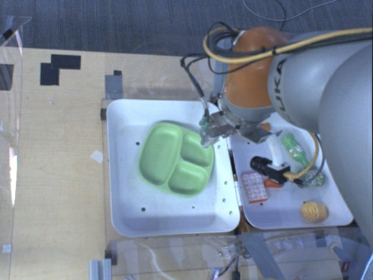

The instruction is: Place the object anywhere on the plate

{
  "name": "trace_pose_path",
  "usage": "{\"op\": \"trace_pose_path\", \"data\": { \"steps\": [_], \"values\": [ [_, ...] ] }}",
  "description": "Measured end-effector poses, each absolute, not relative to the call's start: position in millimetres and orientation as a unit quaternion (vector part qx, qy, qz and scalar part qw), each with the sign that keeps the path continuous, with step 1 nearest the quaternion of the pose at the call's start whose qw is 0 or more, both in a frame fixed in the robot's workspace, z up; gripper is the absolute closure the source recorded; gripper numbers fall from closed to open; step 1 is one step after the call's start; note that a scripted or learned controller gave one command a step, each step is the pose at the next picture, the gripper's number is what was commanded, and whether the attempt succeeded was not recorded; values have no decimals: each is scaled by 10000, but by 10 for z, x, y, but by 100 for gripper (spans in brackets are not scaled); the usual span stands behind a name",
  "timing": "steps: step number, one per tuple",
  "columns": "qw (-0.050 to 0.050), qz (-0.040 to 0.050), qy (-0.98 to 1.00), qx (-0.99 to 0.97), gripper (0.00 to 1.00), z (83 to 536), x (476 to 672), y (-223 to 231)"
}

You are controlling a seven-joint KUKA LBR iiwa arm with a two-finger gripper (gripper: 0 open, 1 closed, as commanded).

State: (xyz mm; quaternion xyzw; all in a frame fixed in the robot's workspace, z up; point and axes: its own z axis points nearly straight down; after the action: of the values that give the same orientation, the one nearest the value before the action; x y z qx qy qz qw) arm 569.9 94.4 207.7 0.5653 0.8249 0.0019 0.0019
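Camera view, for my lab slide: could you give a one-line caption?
KUKA arm's hand hovers at the green divided plate in the left bin; toy items lie in the right bin.

On the grey arm (pixel 326 92), at the edge of its shell beside the orange band, dark letters run sideways; they read as "UK", part of a longer word cut off by the curve of the casing. The small red and white packet (pixel 254 188) in the right bin (pixel 291 220) carries a printed pattern, too small to read. The green bottle (pixel 293 147) has a label whose print cannot be made out.
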Motion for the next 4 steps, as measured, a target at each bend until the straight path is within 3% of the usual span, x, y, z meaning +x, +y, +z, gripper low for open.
{"op": "trace_pose_path", "data": {
  "steps": [1, 2, 3, 4],
  "values": [
    [18, 18, 8249, 5652, 0, 2077, 5699, 944],
    [10, 9, 6849, 7286, 0, 1848, 5823, 491],
    [-1, 3, 6101, 7923, 0, 1845, 5611, 340],
    [5, 11, 6138, 7894, 100, 1954, 5621, 349]
  ]
}}
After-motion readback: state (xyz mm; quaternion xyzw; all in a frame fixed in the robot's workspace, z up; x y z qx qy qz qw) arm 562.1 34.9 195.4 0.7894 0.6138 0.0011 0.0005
